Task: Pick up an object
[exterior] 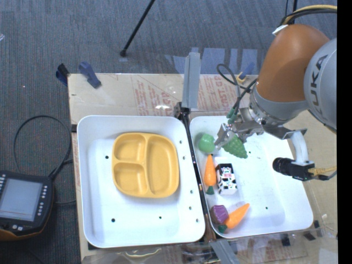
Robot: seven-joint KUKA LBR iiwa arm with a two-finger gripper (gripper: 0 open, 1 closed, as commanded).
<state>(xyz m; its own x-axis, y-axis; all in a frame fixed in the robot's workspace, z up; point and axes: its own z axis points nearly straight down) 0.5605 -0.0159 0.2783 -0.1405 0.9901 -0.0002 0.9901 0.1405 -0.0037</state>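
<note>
- Lying in the right bin [286, 202], near its upper left corner: a green bumpy toy [236, 146], tilted, with a round green toy [205, 142] just beside it to the left.
- Hovering over the bumpy toy's upper end: gripper [230, 132], metal fingers pointing down-left, tips touching or very near the toy; cannot tell whether jaws are spread or closed, nor whether anything sits between them.
- Resting below, along the bin's left wall: an upright orange carrot [210, 172], with a black-and-white cow block [226, 179] just beside it to the right.
- Sitting in the lower left corner: a purple toy [220, 213] touching a second carrot [238, 215], angled up-right.
- Holding a yellow divided plate [146, 164] near its middle: left bin [93, 213].
- Reaching in from the right: grey arm with orange band [291, 65].
</note>
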